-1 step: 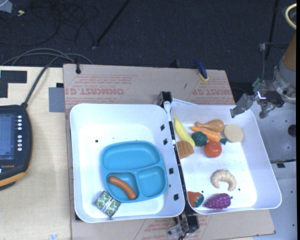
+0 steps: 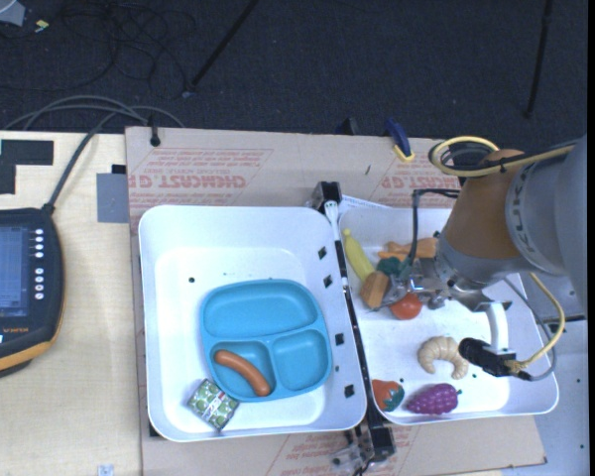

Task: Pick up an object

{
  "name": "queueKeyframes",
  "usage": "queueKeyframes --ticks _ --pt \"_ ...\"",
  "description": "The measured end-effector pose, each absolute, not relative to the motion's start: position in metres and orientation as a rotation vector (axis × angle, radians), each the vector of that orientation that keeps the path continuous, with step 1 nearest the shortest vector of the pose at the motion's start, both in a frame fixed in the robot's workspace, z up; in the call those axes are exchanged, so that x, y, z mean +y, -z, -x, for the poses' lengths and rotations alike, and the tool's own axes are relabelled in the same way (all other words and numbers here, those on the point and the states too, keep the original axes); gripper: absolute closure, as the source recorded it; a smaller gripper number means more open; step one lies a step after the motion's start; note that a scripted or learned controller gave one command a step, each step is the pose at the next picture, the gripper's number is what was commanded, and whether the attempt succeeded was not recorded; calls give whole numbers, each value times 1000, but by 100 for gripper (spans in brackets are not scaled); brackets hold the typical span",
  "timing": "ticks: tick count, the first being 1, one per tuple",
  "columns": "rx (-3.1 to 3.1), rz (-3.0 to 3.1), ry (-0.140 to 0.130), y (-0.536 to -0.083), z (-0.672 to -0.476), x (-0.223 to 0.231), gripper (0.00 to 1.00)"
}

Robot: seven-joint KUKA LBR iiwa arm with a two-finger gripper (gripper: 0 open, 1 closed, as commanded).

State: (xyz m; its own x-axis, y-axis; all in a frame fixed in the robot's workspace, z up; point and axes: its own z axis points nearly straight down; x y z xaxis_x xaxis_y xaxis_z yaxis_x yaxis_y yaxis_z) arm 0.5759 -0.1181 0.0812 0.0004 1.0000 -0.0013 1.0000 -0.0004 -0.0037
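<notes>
The grey arm with its orange band (image 2: pixel 481 216) is seen reaching from the right over the right-hand shallow white bin (image 2: pixel 535 390), and its tool (image 2: pixel 414 291) is placed low just above a small red tomato-like ball (image 2: pixel 407 307). Beside the ball lie a yellow banana (image 2: pixel 357 254), a tan croissant (image 2: pixel 442 353) and a purple grape bunch (image 2: pixel 432 399). A blue divided plastic plate (image 2: pixel 263 315) with a brown sausage (image 2: pixel 242 371) is found in the left bin.

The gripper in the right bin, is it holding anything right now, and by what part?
Cannot be told: the gripper sits low over the red tomato, grasp unclear.
</notes>
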Motion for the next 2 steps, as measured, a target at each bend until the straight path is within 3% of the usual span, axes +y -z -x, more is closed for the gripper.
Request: queueKeyframes --ticks 1,2 --pt "-2213 2229 2 -99 -578 -120 100" --pt "-2234 2214 11 -214 -599 -34 100"
